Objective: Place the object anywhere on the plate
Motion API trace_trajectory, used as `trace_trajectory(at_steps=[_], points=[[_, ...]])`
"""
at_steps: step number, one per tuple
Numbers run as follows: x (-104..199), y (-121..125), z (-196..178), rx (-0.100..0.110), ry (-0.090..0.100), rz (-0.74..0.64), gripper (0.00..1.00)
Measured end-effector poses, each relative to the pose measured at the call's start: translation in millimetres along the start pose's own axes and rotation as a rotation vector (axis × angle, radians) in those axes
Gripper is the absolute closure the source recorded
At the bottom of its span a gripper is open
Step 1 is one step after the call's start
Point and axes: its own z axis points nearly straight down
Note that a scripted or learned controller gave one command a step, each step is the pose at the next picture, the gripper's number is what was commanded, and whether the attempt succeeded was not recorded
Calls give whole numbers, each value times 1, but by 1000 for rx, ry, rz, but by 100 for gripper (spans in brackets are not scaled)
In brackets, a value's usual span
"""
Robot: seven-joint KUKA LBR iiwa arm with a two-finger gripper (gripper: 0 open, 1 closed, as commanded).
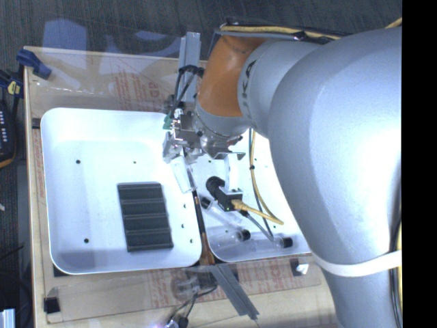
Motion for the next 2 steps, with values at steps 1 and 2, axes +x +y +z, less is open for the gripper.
trace_trajectory(at_steps=[1, 2], points=[[75, -117, -22, 1, -3, 62, 100], [142, -123, 94, 1, -5, 336, 100]])
